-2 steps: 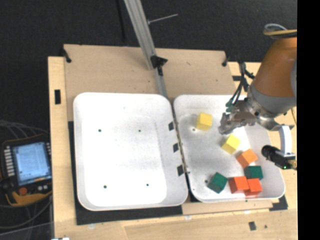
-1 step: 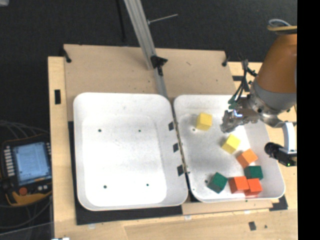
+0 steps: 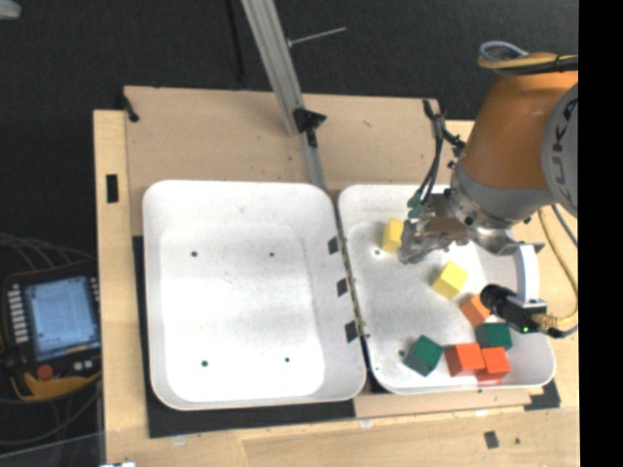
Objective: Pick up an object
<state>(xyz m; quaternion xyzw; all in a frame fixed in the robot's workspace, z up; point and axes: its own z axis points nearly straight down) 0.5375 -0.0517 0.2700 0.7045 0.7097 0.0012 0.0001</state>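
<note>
I've got the gripper (image 3: 413,246) low beside the yellow block (image 3: 392,234), lined up to grab, though finger spread's unclear.

One fixed camera looks down at a slant on the pale wooden counter (image 3: 224,129), from well above.

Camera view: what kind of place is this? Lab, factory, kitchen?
Most likely a robotics lab bench set up for grasping trials: two shallow white bins side by side, small coloured blocks in the right one, and a teach pendant beside the bench.
</note>
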